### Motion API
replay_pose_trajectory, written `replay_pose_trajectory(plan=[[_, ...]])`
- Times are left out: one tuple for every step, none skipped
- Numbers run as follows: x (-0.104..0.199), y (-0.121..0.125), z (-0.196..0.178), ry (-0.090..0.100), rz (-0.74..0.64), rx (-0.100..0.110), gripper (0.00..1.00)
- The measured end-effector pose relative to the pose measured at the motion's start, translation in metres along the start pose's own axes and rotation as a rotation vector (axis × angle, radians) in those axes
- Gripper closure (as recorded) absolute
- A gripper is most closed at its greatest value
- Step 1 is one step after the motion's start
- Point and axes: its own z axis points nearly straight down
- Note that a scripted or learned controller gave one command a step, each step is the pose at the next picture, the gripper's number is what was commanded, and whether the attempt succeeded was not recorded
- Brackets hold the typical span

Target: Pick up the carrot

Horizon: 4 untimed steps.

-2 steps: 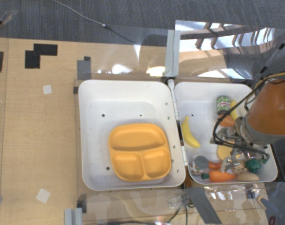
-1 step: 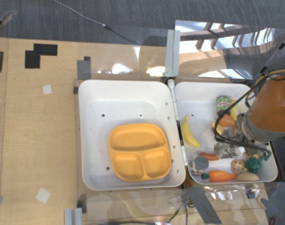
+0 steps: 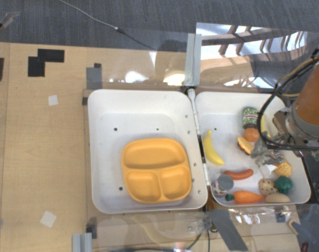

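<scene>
carrot (image 3: 248, 197) is lying at 6 o'clock of right bin (image 3: 222, 101), flat, green end toward 9 o'clock, just beside red sausage (image 3: 238, 174). gripper (image 3: 265, 154) is being positioned over bin centre, toward 12 o'clock of carrot, well apart from it. finger state: cannot be told. yellow tray (image 3: 156, 169) is being kept in left bin (image 3: 104, 140); banana (image 3: 212, 149) is resting at 9 o'clock of right bin.

The carrot (image 3: 248, 197) lies along the near wall of the right bin (image 3: 201, 121), beside a red sausage (image 3: 238, 174) and a banana (image 3: 212, 149). The end effector (image 3: 265, 152) hangs over the bin's right part. A yellow divided tray (image 3: 155, 169) sits in the left bin (image 3: 104, 140).
</scene>
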Motion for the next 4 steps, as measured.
replay_pose_trajectory(plan=[[0.010, -0.045, -0.036, 0.002, -0.208, -0.001, 1.00], [-0.016, -0.077, 0.014, 0.005, -0.167, -0.007, 1.00], [-0.048, -0.092, -0.037, 0.000, -0.008, 0.000, 1.00], [-0.055, -0.094, 0.041, 0.005, -0.322, -0.008, 1.00]])
